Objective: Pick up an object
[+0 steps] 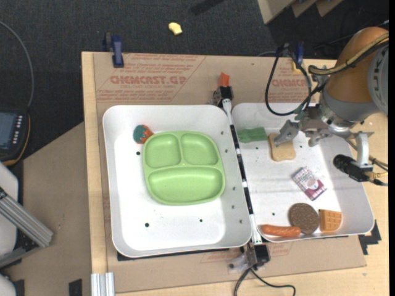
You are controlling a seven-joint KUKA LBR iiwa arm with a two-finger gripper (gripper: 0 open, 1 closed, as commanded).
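Hovering over toast (283, 150) in right bin (345, 227): end effector (300, 130), jaws looking apart, gripping nothing. Judging toast light, stiff, flat (probably toy food); pinching across thin edges.

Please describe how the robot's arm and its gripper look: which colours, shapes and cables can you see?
The arm is rounded, grey, with a broad orange band above the wrist. The gripper is grey metal with two short fingers. Black cables loop beside it.

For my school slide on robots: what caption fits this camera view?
Robot gripper hovering by a toast slice in the right bin; a green divided plate sits in the left bin.
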